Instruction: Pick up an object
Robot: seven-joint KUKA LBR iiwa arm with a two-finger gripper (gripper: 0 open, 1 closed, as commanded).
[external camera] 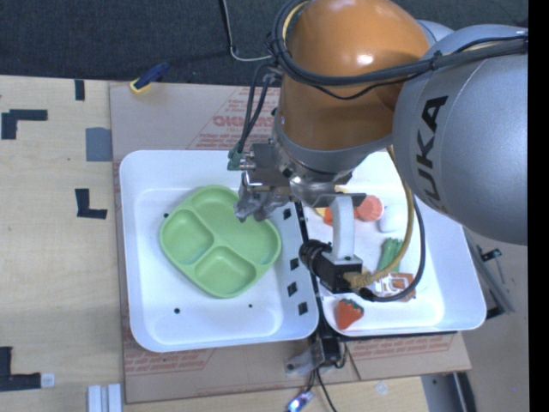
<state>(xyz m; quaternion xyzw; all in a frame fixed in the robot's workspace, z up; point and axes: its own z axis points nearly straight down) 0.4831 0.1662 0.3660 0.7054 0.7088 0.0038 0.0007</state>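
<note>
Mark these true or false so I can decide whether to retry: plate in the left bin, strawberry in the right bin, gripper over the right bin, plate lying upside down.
1. The green plate lies in the left bin. True.
2. The strawberry lies in the right bin. True.
3. The gripper is over the right bin. False: it is at the plate's upper edge, over the left bin.
4. The plate lies upside down. False: its three compartments face up.

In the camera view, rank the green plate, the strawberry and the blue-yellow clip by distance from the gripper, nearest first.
Measured from the gripper:
1. Green plate, left bin, directly beneath the gripper.
2. Strawberry, right bin's near edge, lower right.
3. Blue-yellow clip, off the bins, upper left on the bench.
</note>
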